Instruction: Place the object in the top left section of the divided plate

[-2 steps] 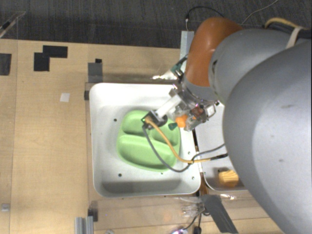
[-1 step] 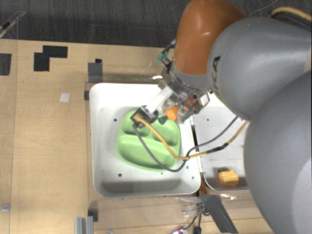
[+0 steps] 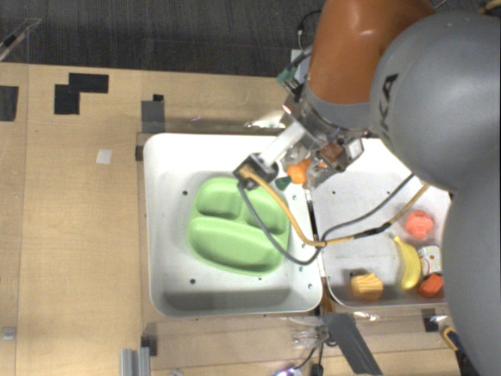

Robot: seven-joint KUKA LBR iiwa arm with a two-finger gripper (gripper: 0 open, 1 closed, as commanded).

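A green divided plate [image 3: 233, 227] lies in the left white bin [image 3: 168, 233], with two small sections at its far side and one long section nearer the camera. My gripper [image 3: 304, 169] hangs just off the plate's far right corner, over the wall between the two bins. A small orange object [image 3: 297, 173] with a dark green tip shows between its fingers, and the gripper is shut on it. The arm's grey and orange body hides the far part of the right bin.
The right bin [image 3: 352, 210] holds a pink object [image 3: 419, 224], a banana [image 3: 406, 262], a yellow-orange piece [image 3: 366, 285] and a red-orange piece [image 3: 430, 286] near its front right. Cables [image 3: 274, 218] trail from the wrist across the plate's right side.
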